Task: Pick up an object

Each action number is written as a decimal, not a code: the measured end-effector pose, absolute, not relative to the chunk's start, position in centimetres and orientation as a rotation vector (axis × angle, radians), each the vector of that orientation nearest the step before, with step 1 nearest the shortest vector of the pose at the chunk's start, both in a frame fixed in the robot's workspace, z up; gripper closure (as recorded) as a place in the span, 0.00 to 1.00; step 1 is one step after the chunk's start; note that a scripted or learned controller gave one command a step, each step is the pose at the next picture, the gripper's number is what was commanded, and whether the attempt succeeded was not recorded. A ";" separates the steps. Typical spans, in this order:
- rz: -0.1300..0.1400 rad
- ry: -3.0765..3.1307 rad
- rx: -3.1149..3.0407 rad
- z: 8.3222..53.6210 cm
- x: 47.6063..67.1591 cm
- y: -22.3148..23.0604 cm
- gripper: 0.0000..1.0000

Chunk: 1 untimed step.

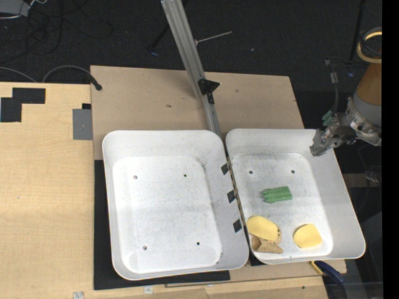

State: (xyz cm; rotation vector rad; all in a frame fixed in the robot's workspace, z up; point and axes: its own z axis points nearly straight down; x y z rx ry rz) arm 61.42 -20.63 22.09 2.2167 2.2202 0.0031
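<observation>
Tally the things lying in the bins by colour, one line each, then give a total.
Green: 1, the green piece
Yellow: 2, the yellow lump and the yellow disc
Tan: 1, the tan scrap
Total: 4, all in the right bin

Right shallow white plastic bin (324, 185): far half of floor bare; flat green block (276, 194) mid-floor; two round yellow pieces (262, 227) (307, 235) and a tan scrap (269, 247) along near edge. Slanted grey aluminium rail (190, 58) stands behind the bins' shared wall.
</observation>
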 end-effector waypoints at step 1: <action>0.000 2.228 2.220 22.6 61.3 -15.9 1.00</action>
